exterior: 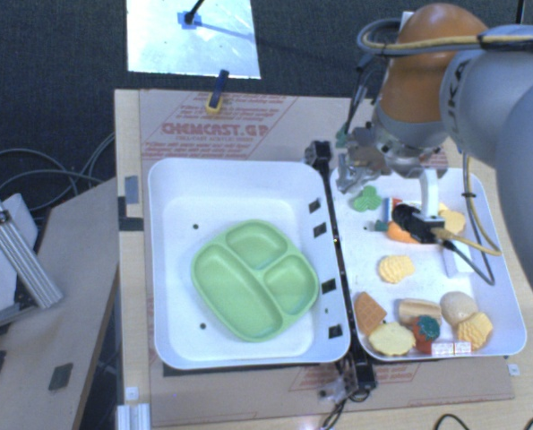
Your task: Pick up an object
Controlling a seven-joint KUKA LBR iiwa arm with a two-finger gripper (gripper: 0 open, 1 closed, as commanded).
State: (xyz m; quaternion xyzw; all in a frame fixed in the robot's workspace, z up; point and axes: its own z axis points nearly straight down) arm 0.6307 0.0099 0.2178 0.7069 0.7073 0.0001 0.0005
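Below the pincer (360, 179), toy food (418, 325) is crowding the right bin's (508, 330) near edge. Bare floor is lying between. To its left, a green plate (253, 279) is filling the other bin (172, 195).

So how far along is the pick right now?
Nothing looks picked yet. The hand hangs low over the right bin, near the small green piece; no item is visibly held. The grasp and lift remain. The green tray sits in the left bin.

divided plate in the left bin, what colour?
Light green divided plate, seen plainly in the camera view.
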